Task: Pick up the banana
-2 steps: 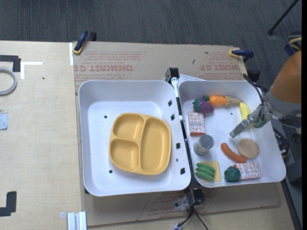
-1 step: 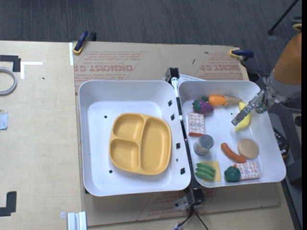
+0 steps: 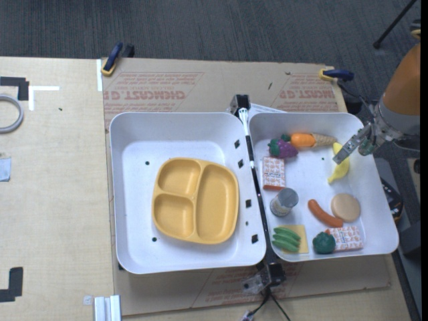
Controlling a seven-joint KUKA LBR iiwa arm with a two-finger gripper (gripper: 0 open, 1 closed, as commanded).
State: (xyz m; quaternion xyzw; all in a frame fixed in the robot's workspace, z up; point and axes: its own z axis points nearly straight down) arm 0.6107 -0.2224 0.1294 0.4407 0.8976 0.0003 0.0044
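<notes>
1. Banana [image 3: 340,170], small, yellow and smooth, lies in the right white bin [image 3: 374,246] near its far right wall.
2. Gripper [image 3: 350,147] hangs just above it; its grey metal fingers may be spread, but I cannot tell.

One camera watches me, fixed high over the bench [image 3: 53,179] and tilted down at a slant. It faces the far edge, where dark floor [image 3: 234,19] fills the top strip. It sits far enough back to take in both bins whole: the left bin [image 3: 127,199] near the middle, the right bin [image 3: 374,233] toward the right side. My arm [image 3: 404,92] enters from the right edge, cut off there, so little more than my wrist is seen.
</notes>
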